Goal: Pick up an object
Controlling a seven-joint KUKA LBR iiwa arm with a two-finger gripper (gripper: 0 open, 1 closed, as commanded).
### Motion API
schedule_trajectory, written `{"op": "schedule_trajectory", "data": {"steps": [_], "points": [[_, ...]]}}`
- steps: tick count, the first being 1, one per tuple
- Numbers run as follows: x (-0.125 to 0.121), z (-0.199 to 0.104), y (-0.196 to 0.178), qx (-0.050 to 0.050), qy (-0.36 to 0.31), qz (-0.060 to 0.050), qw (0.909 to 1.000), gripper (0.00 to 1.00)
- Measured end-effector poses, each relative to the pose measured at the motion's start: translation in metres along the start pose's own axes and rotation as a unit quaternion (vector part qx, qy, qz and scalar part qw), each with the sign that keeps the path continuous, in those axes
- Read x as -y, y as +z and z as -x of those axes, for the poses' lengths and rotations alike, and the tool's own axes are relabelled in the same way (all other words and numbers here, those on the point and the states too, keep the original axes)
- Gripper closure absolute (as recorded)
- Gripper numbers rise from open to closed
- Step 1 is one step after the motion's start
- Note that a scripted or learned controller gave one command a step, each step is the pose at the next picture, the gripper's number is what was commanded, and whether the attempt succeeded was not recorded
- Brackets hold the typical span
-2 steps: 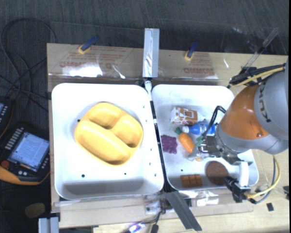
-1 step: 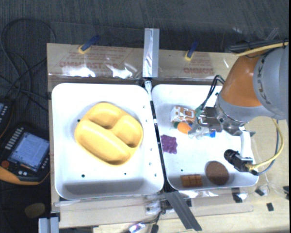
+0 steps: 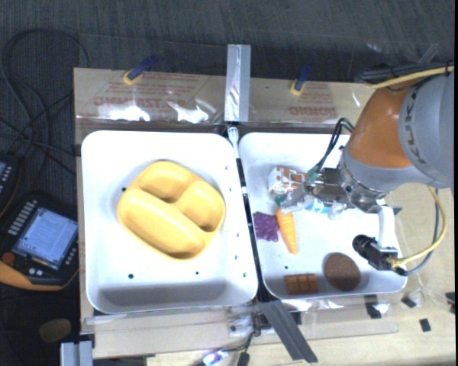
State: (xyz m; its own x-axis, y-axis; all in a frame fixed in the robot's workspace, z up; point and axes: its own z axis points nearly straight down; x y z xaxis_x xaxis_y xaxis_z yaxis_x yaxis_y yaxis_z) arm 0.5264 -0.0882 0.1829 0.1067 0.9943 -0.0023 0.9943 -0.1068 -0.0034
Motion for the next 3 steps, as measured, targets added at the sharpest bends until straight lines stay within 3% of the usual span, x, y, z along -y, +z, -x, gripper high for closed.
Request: {"op": "schedule_trajectory", "data": {"steps": [1,2,3], "points": [[0.001,0.007,0.093,0.000,-0.102,0.008,0.9947,0.00],[0.001,0.007,0.083,-0.001,-0.101,0.008,0.9948,1.00],[-0.012,-0.064,-0.071,0.001,-0.125,0.001,0.9922,1.00]]}}
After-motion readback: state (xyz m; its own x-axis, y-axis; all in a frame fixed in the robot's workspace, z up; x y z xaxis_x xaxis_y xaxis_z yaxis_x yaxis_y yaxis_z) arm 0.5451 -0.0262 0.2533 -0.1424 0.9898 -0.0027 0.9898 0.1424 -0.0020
